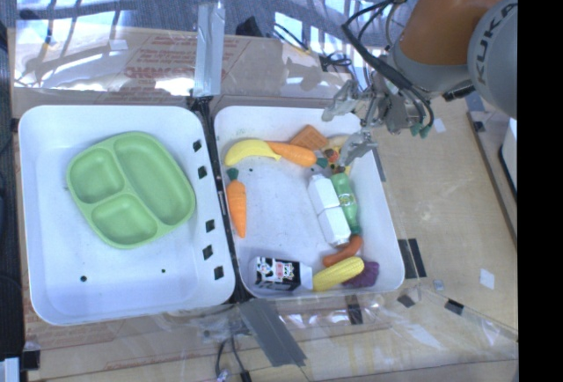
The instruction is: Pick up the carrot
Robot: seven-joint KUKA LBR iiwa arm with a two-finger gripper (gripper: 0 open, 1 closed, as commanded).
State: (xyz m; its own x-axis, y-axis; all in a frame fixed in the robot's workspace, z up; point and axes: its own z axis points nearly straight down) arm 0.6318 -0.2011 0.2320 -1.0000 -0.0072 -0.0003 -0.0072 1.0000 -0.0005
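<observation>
Two carrots point(237, 206) point(293, 153) are seen mid-frame. Tool point(352, 138) state cannot be told. Crowded neighbours, like the banana point(249, 150), could be grabbed instead.

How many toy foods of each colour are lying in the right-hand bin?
Orange: 4, namely the carrot, a second carrot, a wedge and a small piece
Yellow: 2, the banana and corn
White: 1, the bottle
Green: 1
Purple: 1
Black-and-white: 1, the carton
Total: 10
</observation>
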